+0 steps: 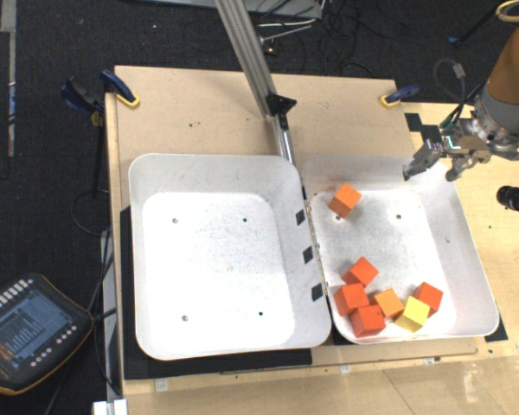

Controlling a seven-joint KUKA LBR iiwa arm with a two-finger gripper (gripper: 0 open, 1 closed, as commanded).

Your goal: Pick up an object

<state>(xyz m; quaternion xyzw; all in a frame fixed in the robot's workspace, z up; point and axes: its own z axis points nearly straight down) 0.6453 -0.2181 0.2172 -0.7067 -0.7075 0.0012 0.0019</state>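
Hand (434, 164) hangs over the far right corner of the right bin (467, 258), its two dark fingers (415, 168) spread apart and pinching nothing. Above it the grey wrist and the orange band of the arm (506, 85) lead off toward the right edge.

Nearest to the hand, down and to its left, a lone orange cube (345, 200) sits on the bin floor, tilted on one corner or so it seems (the angle makes this hard to judge), well apart from the fingers. Much further below the hand, at the near end of the same bin, a cluster lies packed together: three red-orange cubes (356, 296) touching each other, a paler orange cube (387, 302) just beside them, a yellow cube (413, 313) touching that one, and one more red-orange cube (428, 296) at the cluster's right end.

Far to the hand's left lies the left bin (147, 232), its white floor speckled with dark flecks. Both bins rest on the wooden table (199, 111). A slanted metal pole (246, 46) crosses the table up and to the left of the hand, ending at the seam between the bins. A teach pendant (26, 331) sits off the table, far down and left.
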